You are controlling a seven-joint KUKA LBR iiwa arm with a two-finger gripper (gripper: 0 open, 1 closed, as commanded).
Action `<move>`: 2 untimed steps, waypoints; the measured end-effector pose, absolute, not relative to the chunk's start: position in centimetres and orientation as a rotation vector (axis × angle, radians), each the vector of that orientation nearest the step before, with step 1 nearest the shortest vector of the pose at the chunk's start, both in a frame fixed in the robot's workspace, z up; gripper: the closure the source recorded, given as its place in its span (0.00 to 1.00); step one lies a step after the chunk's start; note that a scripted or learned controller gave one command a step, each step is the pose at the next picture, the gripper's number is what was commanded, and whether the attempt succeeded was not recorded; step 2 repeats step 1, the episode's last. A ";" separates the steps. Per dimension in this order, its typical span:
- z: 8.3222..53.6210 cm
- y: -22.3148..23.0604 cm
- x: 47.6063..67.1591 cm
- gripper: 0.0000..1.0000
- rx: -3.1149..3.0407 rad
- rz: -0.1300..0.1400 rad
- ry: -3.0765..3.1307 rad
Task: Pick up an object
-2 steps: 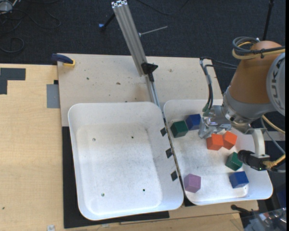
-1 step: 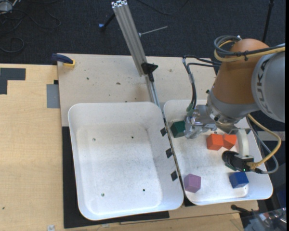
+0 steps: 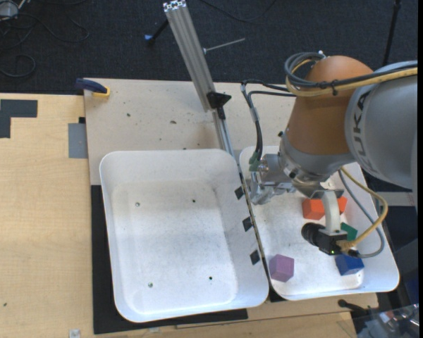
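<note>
Found the grey KUKA arm (image 3: 381, 125) reaching in from the right, its orange band (image 3: 328, 94) bulking above the wrist. Saw the gripper (image 3: 262, 187) low over the upper left part of the right bin (image 3: 381, 282), close beside the rim shared with the left bin (image 3: 127, 182). Could not tell the gripper's state, open or closed, from this slanted angle.

Counted four small things on the right bin's floor, all apart from the gripper. Noted a purple block (image 3: 281, 267) at the lower left of that bin, just beside the dividing rim. Noted an orange block (image 3: 312, 208) near the bin's middle, partly hidden behind robot hardware. Noted a green piece (image 3: 349, 229) to the orange block's lower right, mostly covered, its shape unreadable. Noted a blue block (image 3: 350, 264) near the lower right, just below the green piece and well apart from the purple block.

Saw a few dark specks scattered on the left bin's floor. Spotted three black clips (image 3: 247, 224) spaced along the rim between the two bins. Spotted a slanted aluminium rail (image 3: 190, 48) rising behind the bins toward the top of the view, and a blue clamp with a yellow tip (image 3: 92, 86) at the back left corner of the wooden bench (image 3: 148, 118).
</note>
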State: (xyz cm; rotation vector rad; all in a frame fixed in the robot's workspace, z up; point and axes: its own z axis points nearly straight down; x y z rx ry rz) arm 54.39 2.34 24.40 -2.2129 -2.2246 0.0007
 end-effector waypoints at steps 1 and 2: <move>23.8 7.8 55.0 1.00 -2.213 0.002 -2.224; 23.8 7.8 55.0 1.00 -2.213 0.002 -2.224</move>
